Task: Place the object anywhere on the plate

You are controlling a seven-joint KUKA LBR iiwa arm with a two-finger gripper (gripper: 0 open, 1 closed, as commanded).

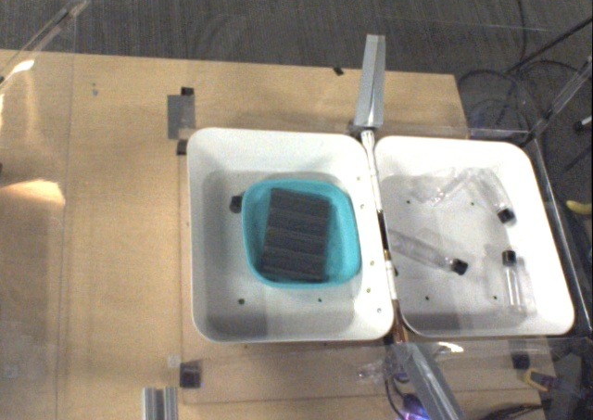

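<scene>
A dark grey ridged block [296,235] is lying flat on a turquoise plate [345,259] in the left white bin [208,223], its whole outline sitting inside the plate's rim. Judging from how things are lying, the placing looks done: the object is resting on the plate and nothing is touching it. A small dark piece [235,204] is sitting just beside the plate's left edge, on the bin floor. In the right white bin [547,223], several clear vials with black caps [431,255] are lying scattered, well apart from the plate. Both bins are standing side by side on the wooden table [102,251]. As for the claw, whether its fingers are apart or together is something I cannot tell here. If the block is the intended object, little seems left to do.
</scene>
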